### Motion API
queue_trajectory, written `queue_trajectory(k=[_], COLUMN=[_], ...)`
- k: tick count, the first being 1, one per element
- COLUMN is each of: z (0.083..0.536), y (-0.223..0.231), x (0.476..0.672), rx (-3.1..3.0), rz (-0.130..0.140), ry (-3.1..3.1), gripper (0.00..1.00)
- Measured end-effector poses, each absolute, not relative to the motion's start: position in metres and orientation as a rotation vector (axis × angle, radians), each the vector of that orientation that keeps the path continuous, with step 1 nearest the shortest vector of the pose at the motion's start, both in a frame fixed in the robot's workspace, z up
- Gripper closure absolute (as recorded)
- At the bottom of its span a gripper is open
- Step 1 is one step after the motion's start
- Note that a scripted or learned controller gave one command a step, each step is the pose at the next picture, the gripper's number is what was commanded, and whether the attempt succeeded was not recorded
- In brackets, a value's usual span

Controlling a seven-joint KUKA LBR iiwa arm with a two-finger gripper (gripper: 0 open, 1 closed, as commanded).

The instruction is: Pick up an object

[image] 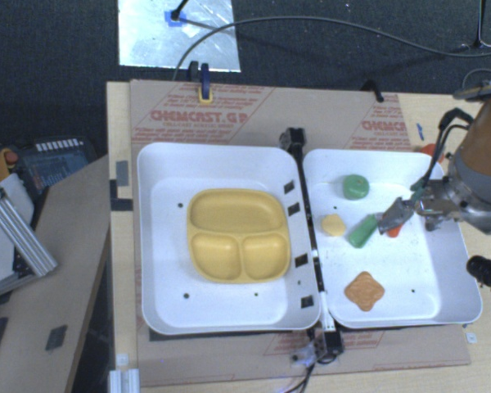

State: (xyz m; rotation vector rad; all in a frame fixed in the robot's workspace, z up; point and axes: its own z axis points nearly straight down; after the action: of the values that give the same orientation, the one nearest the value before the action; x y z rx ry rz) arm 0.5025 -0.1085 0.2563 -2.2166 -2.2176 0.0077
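You see two white bins (pixel 229 318) on cardboard (pixel 254 109) mid-frame, dark carpet (pixel 49 47) above; the gripper's (pixel 390 219) grip state is unclear.

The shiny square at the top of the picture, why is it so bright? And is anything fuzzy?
In the camera view, the shiny sheet beyond the bins glares because it reflects light; the white bins look bright and slightly washed out; the gripper and the small red thing beside it look soft and blurry.

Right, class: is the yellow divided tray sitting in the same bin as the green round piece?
No. The yellow divided tray lies in the left bin, while the green round piece lies in the right bin.
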Motion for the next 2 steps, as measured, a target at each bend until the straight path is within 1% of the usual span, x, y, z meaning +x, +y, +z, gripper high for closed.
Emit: queue_trajectory(k=[1, 2], z=[0.261, 0.203], y=[-0.108, -0.102], x=[0.504, 0.511], rx=[-2.22, -2.217], rz=[-0.002, 0.002], ry=[-2.226, -2.222], gripper=[0.0, 0.0])
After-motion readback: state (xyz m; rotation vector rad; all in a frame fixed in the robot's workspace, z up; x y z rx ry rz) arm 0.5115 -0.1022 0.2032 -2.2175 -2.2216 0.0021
